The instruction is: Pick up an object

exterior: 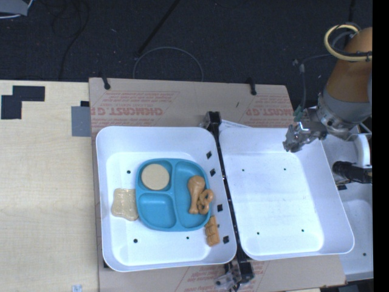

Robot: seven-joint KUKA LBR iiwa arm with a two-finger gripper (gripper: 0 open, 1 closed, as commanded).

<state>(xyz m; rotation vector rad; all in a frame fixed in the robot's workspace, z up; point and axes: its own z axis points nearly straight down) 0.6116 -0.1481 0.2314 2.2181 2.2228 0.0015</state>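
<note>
The table [42,181] is carrying a cardboard sheet [182,105], and on that sheet two shallow white bins are sitting side by side, touching along a black clip strip down the middle. The cardboard is probably serving as a base that is keeping the pair square to the camera.

The right bin [285,248] is lying under the arm's reach. The arm [349,72] is coming in from the right and hanging over this bin's far right corner, with the gripper [296,140] hovering just above the rim. It is too small and dark to judge its spread or whether it has anything in it, so I cannot tell. It is standing well apart from every object, which suggests the pick is not yet under way.

The left bin [115,157] is holding all the candidate things. A blue divided plate [159,215] is lying flat in its middle, so the items on it are staying sorted by compartment. A round tan disc [154,176] is sitting in the plate's upper left compartment, and a tan bone-shaped piece [199,194] is resting in the right compartment. A pale flat piece [124,204] is lying on the bin floor, touching the plate's left edge. A small orange-brown piece [211,231] is lying just beside the plate's lower right corner, near the divider.
</note>
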